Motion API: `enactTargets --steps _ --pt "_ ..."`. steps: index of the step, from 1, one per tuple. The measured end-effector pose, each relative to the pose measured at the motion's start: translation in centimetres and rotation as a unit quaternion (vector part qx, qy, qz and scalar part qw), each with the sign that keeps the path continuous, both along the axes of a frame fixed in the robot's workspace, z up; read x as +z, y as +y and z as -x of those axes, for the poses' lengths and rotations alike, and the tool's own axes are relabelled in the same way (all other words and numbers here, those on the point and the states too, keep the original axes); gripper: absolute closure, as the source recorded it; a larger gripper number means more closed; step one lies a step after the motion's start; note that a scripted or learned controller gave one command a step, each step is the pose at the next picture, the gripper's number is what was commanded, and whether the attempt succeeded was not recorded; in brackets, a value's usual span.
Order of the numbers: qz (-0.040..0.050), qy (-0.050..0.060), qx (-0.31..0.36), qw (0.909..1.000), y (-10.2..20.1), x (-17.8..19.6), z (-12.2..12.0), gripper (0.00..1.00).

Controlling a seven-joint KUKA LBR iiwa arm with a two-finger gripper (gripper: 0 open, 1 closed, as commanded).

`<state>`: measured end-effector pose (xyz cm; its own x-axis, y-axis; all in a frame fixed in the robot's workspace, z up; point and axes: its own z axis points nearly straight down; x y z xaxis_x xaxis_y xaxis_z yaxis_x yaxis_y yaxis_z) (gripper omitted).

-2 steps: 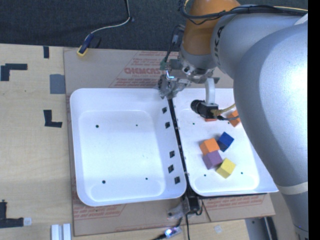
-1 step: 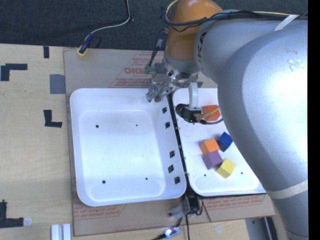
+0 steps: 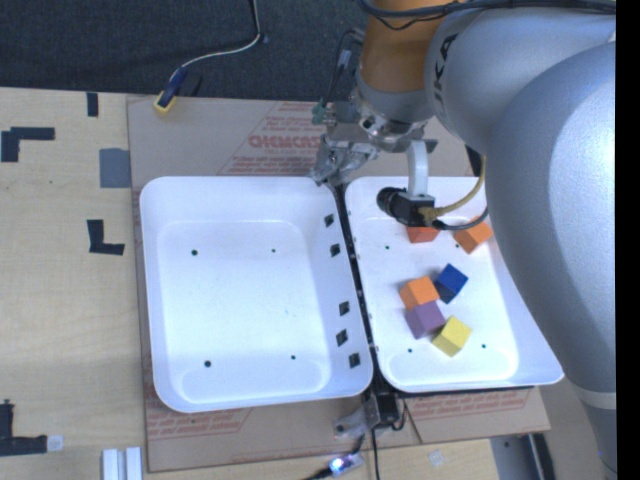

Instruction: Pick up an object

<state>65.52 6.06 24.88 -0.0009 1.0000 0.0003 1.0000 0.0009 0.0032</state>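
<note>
Several small blocks lie in the right bin (image 3: pixel 500 368): an orange block (image 3: pixel 422 234) and another orange block (image 3: pixel 472 235) near the far side, then a blue block (image 3: pixel 451 281), an orange block (image 3: pixel 419 291), a purple block (image 3: pixel 425 318) and a yellow block (image 3: pixel 451 336) in a cluster nearer the front. My gripper (image 3: pixel 332 168) hangs below the orange-banded wrist (image 3: pixel 400 38), over the far end of the seam between the two bins. It is left of and beyond all the blocks, and I see no block in it.
The left bin (image 3: pixel 160 268) sits beside the right one on a cardboard sheet (image 3: pixel 270 138). A black fitting on a white bracket (image 3: pixel 398 205) hangs from the wrist over the right bin's far part. The big grey arm (image 3: pixel 560 168) covers the right side. A cable (image 3: pixel 215 53) trails behind.
</note>
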Motion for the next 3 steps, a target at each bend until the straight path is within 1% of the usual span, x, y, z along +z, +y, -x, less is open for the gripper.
enactTargets --steps 1,2,3 --pt "0.0010 0.003 0.001 1.0000 1.0 -3.7 -1.3 1.00" --pt "0.0010 0.004 0.000 1.0000 2.0 -6.7 -1.2 1.00" --pt "0.0011 0.003 0.000 1.0000 1.2 -6.5 -1.3 1.00"
